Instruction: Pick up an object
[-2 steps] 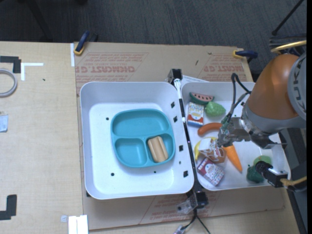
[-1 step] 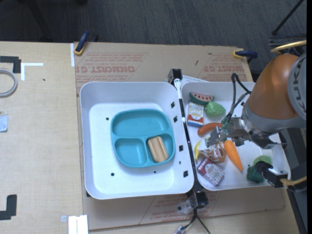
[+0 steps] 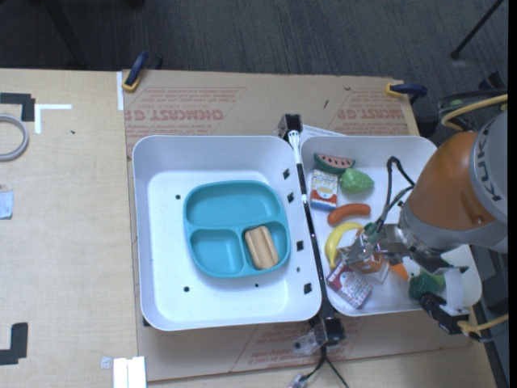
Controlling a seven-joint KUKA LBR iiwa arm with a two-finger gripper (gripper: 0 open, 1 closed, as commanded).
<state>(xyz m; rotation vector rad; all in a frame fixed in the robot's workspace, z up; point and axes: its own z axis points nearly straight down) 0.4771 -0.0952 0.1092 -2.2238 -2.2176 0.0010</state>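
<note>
Counter (image 3: 65, 241): pale wood, fills the left and lower frame.
Cardboard sheet (image 3: 210, 107): brown, red printing, lies flat under both bins.
Left bin (image 3: 153, 241): white, shallow, centre of frame.
Right bin (image 3: 420, 148): white, touching the left bin's right side.
Clips (image 3: 291, 124): black, at the upper and lower ends of the seam between the bins.
Blue clamp (image 3: 136, 69): at the cardboard's upper left corner.
Second blue clamp (image 3: 408, 90): at the cardboard's upper right corner.
Black tape marks (image 3: 20, 103): left edge of the counter, upper and lower.
Carpet (image 3: 307, 18): dark grey, across the top of the frame.
</note>
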